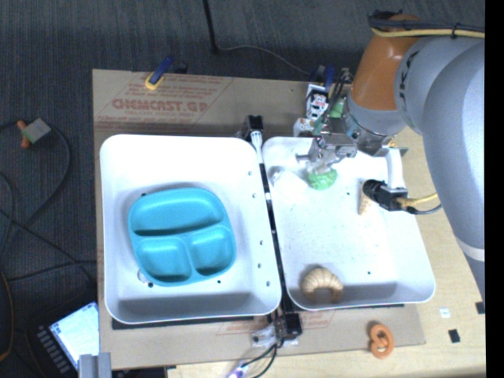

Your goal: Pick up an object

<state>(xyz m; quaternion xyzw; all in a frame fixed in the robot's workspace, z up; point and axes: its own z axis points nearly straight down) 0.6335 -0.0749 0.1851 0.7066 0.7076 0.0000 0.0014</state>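
My gripper (321, 162) reaches into the far part of the right bin (394, 258), right above a small green object (322, 179) that lies on the bin floor. The metal fingers touch or overlap the top of the green object; I cannot tell if they close on it. A tan croissant-shaped object (321, 280) lies near the front wall of the same bin. A small tan piece (366, 205) sits beside the black part on the wrist bracket.
The left bin (118, 235) holds a blue three-compartment tray (183, 234). On the bench front lies a small orange ring (381, 339). A blue and yellow clamp (160, 71) sits at the board's far left.
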